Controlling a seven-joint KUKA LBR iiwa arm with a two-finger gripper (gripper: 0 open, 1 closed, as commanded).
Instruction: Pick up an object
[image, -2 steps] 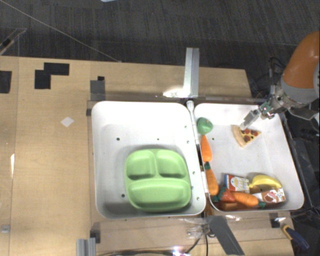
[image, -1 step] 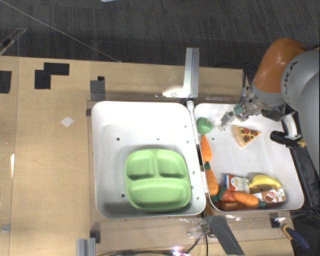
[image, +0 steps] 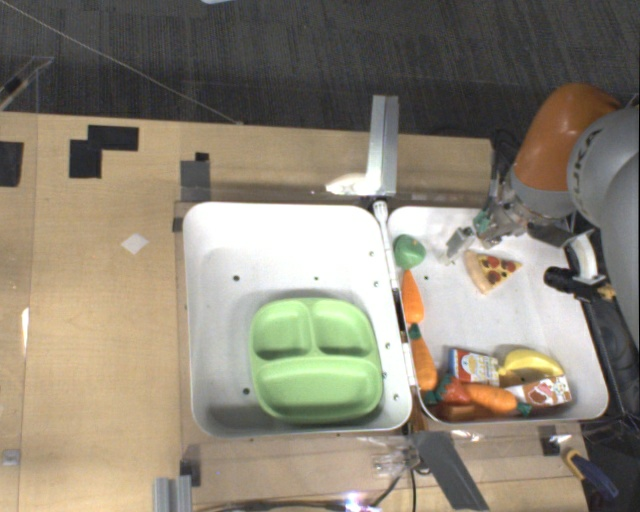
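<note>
My gripper (image: 473, 232) hangs over the far part of the right bin (image: 560, 320), below the orange band of the arm (image: 560, 135). A toy pizza slice (image: 493, 270) lies just in front of and to the right of it, apart from it. A green ball (image: 408, 250) rests to its left against the bin's left wall. Nothing shows in the gripper's grasp.
Two orange carrots (image: 411, 297) (image: 424, 362) lie along the right bin's left wall. At its near edge are a juice box (image: 472, 365), a banana (image: 530, 362), another carrot (image: 490, 398) and a small carton (image: 546, 392). A green divided plate (image: 317, 357) sits in the left bin (image: 230, 260).
</note>
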